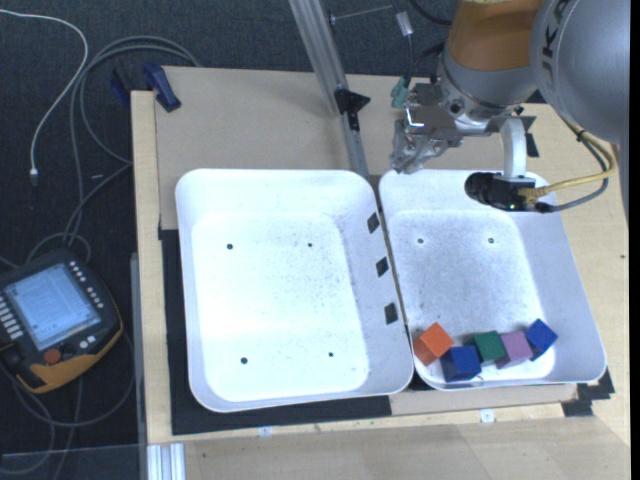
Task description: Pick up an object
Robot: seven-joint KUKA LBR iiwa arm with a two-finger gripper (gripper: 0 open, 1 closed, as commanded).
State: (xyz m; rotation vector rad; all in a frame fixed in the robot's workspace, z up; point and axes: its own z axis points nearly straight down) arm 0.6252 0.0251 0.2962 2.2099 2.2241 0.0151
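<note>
Fingers (408,160) are hanging over the right bin's (565,258) far rim, carrying nothing; their spread is unclear. Five blocks, orange block (434,341) included, are lying well below them, so picking is not yet starting.

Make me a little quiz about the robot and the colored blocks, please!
1. True or false: the blocks lie in the left bin.
2. Which block sits nearest the divider between the bins? A) orange block B) purple block C) green block
3. Fill in: the gripper hangs over the right bin's ____ edge, far or near?

Key: 1 false; 2 A; 3 far.
</note>
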